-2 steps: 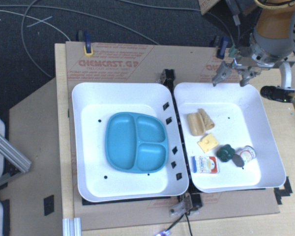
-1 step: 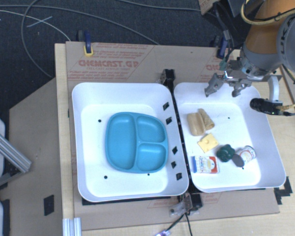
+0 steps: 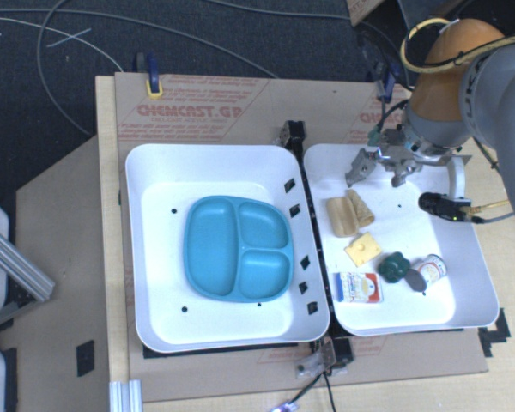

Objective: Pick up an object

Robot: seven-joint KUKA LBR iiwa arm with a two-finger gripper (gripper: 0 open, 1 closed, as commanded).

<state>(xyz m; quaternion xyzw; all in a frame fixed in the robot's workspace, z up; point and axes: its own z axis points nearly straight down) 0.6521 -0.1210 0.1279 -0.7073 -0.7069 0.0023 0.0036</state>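
- Arm (image 3: pixel 496 84) enters from the right, with the orange band (image 3: pixel 453 51) above the wrist. The wrist sits over the far end of the right bin (image 3: pixel 474 256).
- Jaws are spread wide with nothing between them. They hang over bare bin floor near the far wall, clear of all items.
- The pickable items are all in the right bin, nearer the camera than the jaws:
  - A tan block (image 3: pixel 347 214) is closest to the jaws. It lies just beside the bin's left wall, with its long side running roughly along the wall.
  - A yellow piece (image 3: pixel 362 250) lies just below the tan block. I can't tell if they touch.
  - A small white carton (image 3: pixel 358 287) with red and blue print lies flat near the front-left corner.
  - A dark teal lump (image 3: pixel 393 267) sits to the right of the yellow piece.
  - A white-and-red round item (image 3: pixel 429 269) sits just beside the teal lump, on its right. It is too small to identify.
- The left bin (image 3: pixel 154 230) holds a blue divided plate (image 3: pixel 238 249), flat and roughly centred, well apart from the jaws.
- Both bins sit side by side on the bench (image 3: pixel 206 106), their inner walls nearly touching.
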